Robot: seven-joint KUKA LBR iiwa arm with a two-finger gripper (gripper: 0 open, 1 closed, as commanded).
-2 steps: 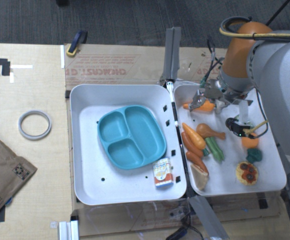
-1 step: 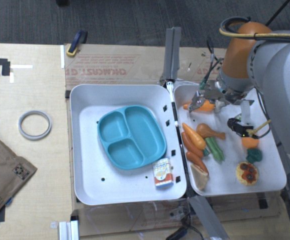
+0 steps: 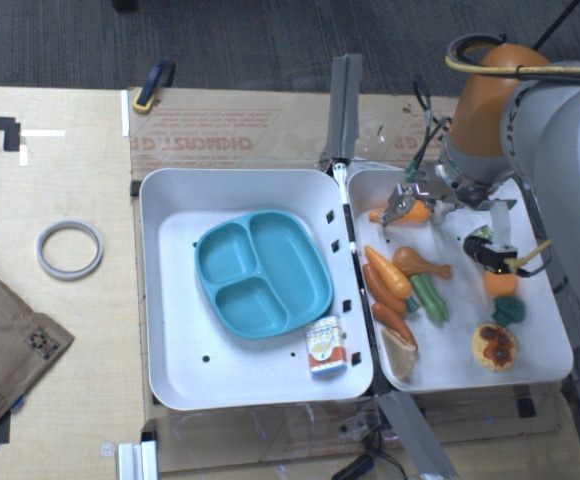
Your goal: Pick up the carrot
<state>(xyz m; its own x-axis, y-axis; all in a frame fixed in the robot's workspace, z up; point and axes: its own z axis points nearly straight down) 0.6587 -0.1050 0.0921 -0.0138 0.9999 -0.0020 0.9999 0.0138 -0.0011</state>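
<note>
I see the gripper low in the far left corner of the right bin. It sits right at a small orange piece there. I can't make out its fingers against the clutter, so spread or pinched, I cannot tell. Nothing reads as lifted.

The carrot lies along the right bin's left wall, nearer the camera than the gripper and apart from it. A second orange-red piece sits just below it. A chicken drumstick and a green pod lie just beside the carrot, on its right. A mini pizza and another orange and green item sit further right.

The left bin holds a teal divided plate and a small carton.

My call: the pick is not done. The carrot rests on the bin floor, untouched. What's left is the whole grasp: move to the carrot, close on it, lift. The neighbours crowd it, so a clean pinch looks tricky.
</note>
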